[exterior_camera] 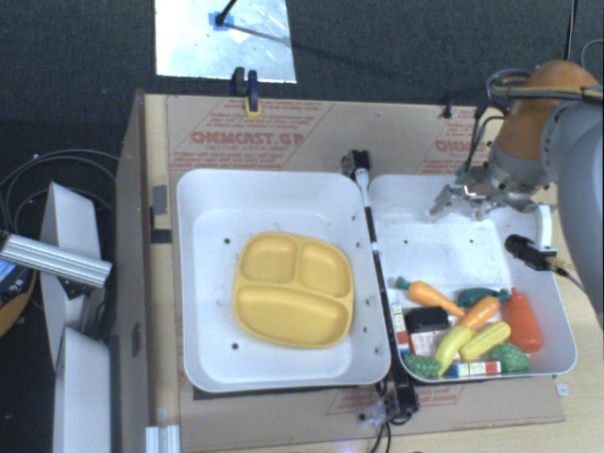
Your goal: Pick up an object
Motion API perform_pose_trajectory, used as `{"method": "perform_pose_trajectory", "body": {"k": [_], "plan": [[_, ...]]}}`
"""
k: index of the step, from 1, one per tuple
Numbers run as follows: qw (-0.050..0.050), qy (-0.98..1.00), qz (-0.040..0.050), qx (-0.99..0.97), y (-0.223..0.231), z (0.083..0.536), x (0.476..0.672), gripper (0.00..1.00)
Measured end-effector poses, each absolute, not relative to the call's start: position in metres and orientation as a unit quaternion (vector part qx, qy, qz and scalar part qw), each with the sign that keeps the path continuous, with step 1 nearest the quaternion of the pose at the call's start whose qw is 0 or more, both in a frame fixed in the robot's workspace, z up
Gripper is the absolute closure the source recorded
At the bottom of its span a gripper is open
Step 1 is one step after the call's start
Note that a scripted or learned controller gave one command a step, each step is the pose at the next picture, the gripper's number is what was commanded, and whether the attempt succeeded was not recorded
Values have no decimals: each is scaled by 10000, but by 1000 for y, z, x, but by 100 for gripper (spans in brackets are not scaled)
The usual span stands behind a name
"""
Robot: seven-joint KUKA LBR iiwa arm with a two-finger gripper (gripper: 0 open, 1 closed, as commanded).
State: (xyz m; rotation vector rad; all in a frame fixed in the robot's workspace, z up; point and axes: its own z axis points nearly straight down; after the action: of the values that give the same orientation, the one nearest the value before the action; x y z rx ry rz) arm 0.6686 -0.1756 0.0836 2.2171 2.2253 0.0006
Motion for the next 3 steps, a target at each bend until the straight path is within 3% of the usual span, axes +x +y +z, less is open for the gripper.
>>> {"method": "perform_pose_trajectory", "body": {"k": [1,2,3], "plan": [[36,7083,17,7059,-176,208,653,0],[-7,7075,-5,7067,-166,130,564,0],[13,7079,7,7063,-166,141,566,100]]}}
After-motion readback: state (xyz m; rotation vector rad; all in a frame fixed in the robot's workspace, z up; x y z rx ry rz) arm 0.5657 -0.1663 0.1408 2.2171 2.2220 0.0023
